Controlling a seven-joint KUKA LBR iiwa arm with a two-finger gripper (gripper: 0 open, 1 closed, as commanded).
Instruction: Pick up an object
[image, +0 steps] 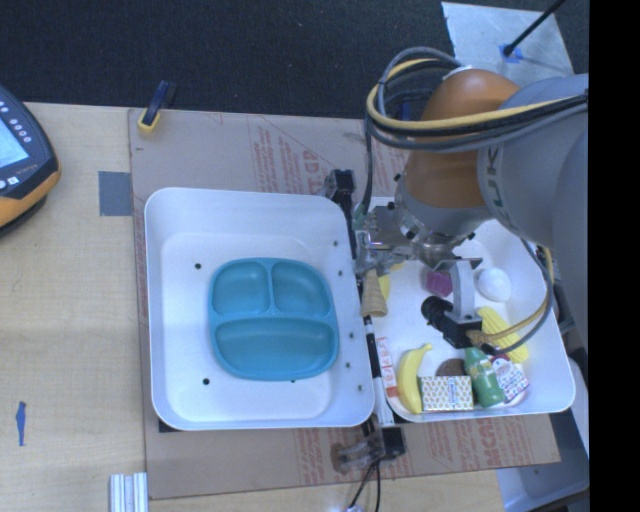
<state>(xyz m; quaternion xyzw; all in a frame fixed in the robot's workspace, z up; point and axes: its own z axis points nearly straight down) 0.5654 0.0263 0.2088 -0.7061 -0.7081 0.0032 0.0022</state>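
One blue tray (273, 319), one banana (411, 373), perhaps one egg (492, 284); gripper (385, 262) state unclear.

Right bin (560, 395) contents partly, perhaps mostly, arm-hidden.

Pale wooden bench (60, 330) under even light. Brown cardboard sheet (270, 150) spread across it, red print showing. Grey tape patch (115, 192) at cardboard's left edge. Dark floor (200, 45) beyond bench's far side.
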